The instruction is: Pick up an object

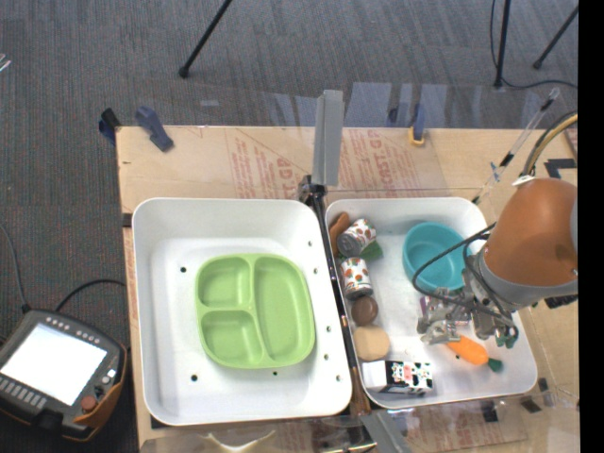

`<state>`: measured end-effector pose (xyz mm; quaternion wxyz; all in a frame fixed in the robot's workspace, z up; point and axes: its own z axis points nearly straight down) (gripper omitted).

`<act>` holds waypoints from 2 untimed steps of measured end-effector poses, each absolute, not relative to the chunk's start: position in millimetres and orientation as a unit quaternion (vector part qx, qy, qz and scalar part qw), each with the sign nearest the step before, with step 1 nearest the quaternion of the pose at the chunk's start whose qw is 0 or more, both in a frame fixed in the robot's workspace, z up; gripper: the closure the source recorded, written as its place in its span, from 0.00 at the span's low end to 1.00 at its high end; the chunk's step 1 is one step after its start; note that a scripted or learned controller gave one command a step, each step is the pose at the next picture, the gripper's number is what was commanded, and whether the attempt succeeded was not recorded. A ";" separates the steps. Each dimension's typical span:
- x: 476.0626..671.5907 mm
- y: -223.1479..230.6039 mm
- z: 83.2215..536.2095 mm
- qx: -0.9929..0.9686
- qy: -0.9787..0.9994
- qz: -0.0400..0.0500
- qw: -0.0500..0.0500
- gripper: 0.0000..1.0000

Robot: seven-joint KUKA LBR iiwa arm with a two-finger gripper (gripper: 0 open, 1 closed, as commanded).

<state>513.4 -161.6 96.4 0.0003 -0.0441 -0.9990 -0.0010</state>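
left bin: open around green tray | right bin: crowded — teal bowl, carrot, cans along divider

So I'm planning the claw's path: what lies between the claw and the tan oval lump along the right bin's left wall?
In the camera view, only bare white bin floor lies between the claw and the tan oval lump.

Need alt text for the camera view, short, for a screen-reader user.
A grey arm with an orange band reaches from the right into the right bin, its gripper low beside a toy carrot and a teal bowl. Small cans and toy foods line that bin's left wall; the left bin holds a green divided plate.
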 end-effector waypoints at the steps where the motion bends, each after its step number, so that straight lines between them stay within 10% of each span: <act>1: 570.5 -204.9 88.0 -0.091 -0.996 -0.001 -0.001 1.00; 2: 569.2 -205.4 87.1 -0.091 -0.996 0.000 0.001 0.00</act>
